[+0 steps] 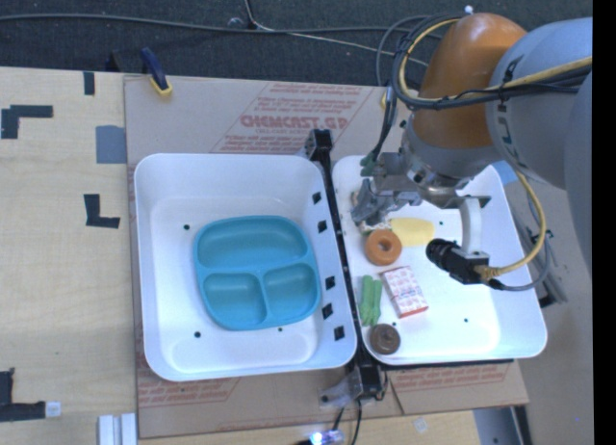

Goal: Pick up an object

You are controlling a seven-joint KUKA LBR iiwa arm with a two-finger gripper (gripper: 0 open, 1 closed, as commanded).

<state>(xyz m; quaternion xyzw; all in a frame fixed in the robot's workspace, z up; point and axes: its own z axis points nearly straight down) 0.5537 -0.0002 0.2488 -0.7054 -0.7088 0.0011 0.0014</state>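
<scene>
Just below my gripper (373, 210) sits the orange ring (383, 247), untouched; whether my grip is apart or together, I cannot tell.

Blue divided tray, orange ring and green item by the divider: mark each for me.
Blue divided tray (256, 271), camera view, on its central ridge.
Orange ring (384, 247), camera view, on its upper face beside the hole.
Green item (371, 300), camera view, at mid-length.
</scene>
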